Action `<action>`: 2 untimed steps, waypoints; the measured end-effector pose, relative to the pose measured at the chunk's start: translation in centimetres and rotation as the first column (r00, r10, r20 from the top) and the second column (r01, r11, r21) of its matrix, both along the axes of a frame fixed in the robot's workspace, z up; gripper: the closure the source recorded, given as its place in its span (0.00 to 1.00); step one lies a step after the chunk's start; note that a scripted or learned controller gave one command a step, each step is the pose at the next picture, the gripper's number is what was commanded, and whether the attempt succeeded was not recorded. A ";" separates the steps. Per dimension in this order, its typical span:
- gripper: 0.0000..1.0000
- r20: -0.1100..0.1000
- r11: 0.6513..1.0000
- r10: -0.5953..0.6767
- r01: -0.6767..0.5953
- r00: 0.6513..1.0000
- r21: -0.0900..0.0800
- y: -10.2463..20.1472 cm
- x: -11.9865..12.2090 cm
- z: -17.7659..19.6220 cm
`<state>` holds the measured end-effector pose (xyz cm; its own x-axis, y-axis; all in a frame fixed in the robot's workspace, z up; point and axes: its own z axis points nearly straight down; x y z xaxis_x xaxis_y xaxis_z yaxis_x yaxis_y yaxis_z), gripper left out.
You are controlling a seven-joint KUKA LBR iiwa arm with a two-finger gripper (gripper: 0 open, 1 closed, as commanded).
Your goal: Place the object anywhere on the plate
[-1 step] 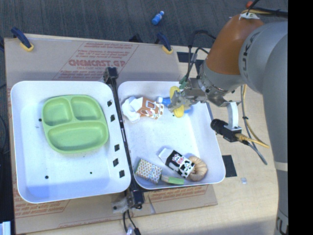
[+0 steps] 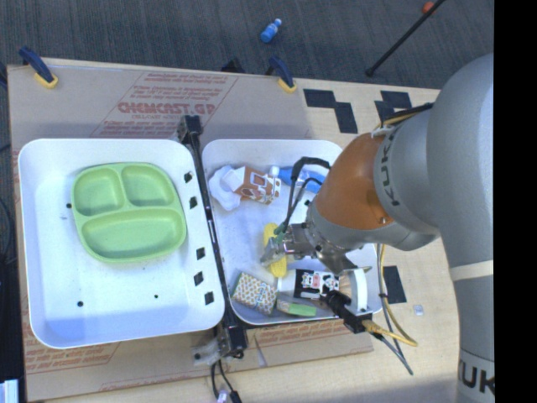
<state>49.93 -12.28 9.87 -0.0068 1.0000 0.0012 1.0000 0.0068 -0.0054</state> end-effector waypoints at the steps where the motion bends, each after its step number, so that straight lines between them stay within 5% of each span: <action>1: 1.00 0.008 1.000 -0.001 0.001 1.000 -0.003 -5.0 5.3 14.6; 2: 1.00 0.000 1.000 -0.001 0.001 1.000 0.000 -0.7 -0.2 3.6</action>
<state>49.70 -12.98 13.44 -0.0056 1.0000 0.0014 1.0000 0.0056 -0.0052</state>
